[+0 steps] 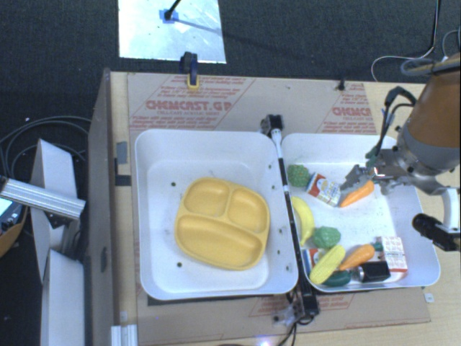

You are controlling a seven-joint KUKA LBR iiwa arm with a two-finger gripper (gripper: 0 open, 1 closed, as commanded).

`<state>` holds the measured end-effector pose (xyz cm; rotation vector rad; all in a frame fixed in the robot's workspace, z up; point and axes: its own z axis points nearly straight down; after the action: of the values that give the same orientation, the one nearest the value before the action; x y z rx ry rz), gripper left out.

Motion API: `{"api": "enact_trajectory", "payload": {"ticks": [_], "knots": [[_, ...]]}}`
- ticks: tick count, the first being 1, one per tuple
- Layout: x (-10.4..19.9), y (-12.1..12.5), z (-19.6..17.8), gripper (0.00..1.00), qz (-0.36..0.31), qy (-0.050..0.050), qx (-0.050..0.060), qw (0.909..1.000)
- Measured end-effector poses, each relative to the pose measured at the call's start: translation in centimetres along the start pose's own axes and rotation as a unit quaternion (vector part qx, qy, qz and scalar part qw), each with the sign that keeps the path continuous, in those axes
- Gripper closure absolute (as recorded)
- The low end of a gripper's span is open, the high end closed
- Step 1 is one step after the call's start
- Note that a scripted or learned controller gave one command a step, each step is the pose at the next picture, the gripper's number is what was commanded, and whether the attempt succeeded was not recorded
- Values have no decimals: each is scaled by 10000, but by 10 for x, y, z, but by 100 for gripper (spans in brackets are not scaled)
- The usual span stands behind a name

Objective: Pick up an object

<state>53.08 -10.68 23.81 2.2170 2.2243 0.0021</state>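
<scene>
Carrot (358, 193) sits between the fingers of my gripper (358, 182), pinched, above the right bin (421, 265), beside a small carton (323, 189).

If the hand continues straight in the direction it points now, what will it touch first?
Probably the carrot. The hand points down and toward the left side of the right bin, and the carrot lies right at its tip. Height is unclear from above; the small carton comes next.

Pincer (358, 181) gripping carrot (357, 193) (right bin (418, 225)), yellow tray (222, 223) in left bin (158, 193)
</scene>
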Motion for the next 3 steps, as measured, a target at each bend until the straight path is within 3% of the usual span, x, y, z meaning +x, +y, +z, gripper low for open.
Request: {"api": "enact_trajectory", "payload": {"ticks": [1,2,3], "knots": [[19,24,134,0,-11,6,14,10000],[11,11,154,0,22,-16,-6,10000],[-17,143,151,0,-19,-18,-62,10000]]}}
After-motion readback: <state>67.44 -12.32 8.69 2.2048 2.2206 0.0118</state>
